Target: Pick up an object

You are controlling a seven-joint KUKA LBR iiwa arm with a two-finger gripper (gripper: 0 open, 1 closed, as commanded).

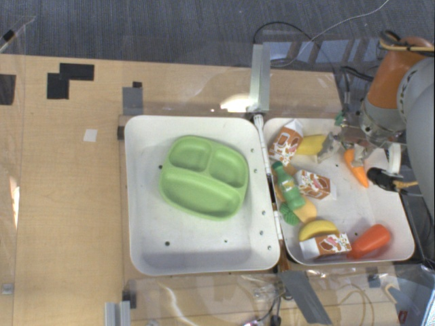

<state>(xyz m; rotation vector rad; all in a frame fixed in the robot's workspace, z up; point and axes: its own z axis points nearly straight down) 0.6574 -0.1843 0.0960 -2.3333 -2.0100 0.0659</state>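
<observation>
Glossy plastic green tray (pixel 204 175); smooth white bins (pixel 146 250); matt wood bench (pixel 61 202)

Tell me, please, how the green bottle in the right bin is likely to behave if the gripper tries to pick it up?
The green bottle lies on its side and looks round, so it may roll when nudged. Its smooth surface could slip between fingers. It is wedged against the bin wall and a carton, so neighbours may shift too.

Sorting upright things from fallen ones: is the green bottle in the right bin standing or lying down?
Lying down. The green bottle shows its full length along the right bin floor, cap toward the back, beside the divider.
</observation>
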